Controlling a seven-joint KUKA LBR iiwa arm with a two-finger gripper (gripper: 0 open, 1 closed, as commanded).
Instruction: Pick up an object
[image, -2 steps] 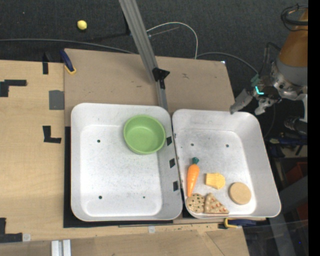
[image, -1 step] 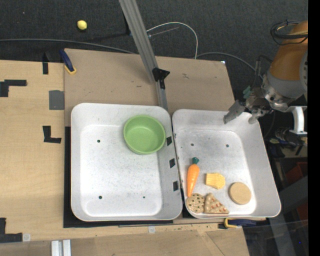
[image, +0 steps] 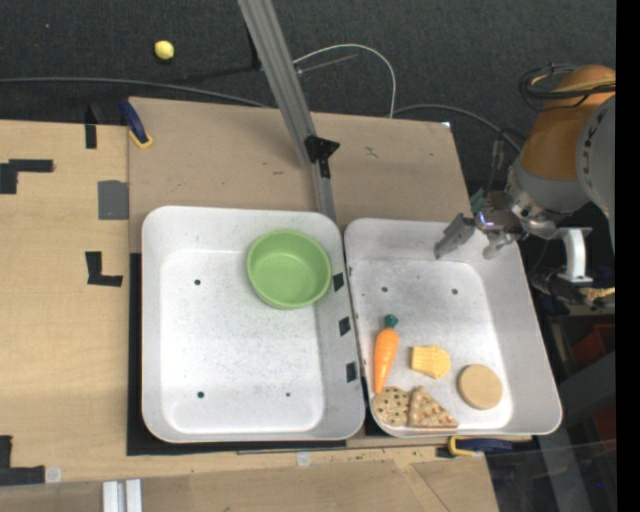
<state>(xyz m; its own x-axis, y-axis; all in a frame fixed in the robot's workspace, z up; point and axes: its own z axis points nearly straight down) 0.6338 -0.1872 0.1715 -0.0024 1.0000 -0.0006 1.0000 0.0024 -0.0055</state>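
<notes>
Gripper (image: 472, 238) spread open over the far rim of the right bin (image: 520, 300), holding nothing; the arm (image: 565, 140) is cut off at the frame's right. Carrot (image: 385, 357), cheese wedge (image: 431, 361), round biscuit (image: 480, 386), cookie (image: 392, 406) and pizza slice (image: 431, 410) crowd the near corner. Green bowl (image: 289, 268) sits in the left bin (image: 170, 330).

A green bowl (image: 289, 268) sits upright at upper centre; lower right lie an orange carrot (image: 385, 358), yellow cheese (image: 431, 361), tan disc (image: 480, 387), cookie (image: 391, 405) and pizza slice (image: 431, 410).
</notes>
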